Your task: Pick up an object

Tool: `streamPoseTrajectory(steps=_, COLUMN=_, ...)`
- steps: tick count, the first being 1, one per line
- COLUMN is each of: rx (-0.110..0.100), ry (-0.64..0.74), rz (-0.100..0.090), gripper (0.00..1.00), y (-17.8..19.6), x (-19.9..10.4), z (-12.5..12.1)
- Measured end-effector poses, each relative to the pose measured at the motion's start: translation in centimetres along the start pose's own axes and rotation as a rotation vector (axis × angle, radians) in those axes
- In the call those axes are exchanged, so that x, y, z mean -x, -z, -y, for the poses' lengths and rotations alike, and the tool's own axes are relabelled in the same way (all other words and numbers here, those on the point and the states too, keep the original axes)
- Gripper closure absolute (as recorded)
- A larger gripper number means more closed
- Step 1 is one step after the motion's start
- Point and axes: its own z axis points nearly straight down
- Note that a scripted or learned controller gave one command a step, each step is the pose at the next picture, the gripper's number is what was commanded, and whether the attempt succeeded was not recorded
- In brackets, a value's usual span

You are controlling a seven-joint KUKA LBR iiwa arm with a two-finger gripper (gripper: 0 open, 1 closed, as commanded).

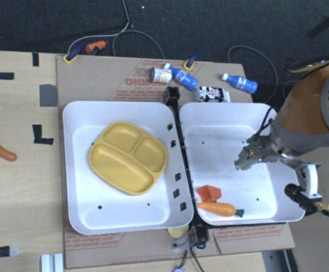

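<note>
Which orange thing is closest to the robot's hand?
The orange-red piece in the right bin, just above the carrot. The gripper hovers nearest it; the sausage lies far left.

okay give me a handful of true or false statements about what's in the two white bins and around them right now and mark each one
1. The yellow divided plate lies in the left bin. True.
2. The toy carrot lies in the left bin. False: it lies in the right bin, near its front edge.
3. The gripper hangs over the right bin. True.
4. The gripper is touching the carrot. False: it is well apart from it, farther back in the bin.
5. Two blue bottles lie on the cardboard behind the bins. True.
6. The sausage is inside a bin. False: it lies on the bench left of both bins.
</note>
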Motion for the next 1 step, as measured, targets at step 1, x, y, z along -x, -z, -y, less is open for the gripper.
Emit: streamPoseTrajectory(steps=1, rx=-0.004, ry=0.001, rz=-0.001, gripper=1.00, y=-10.79, x=-3.66, z=-0.35)
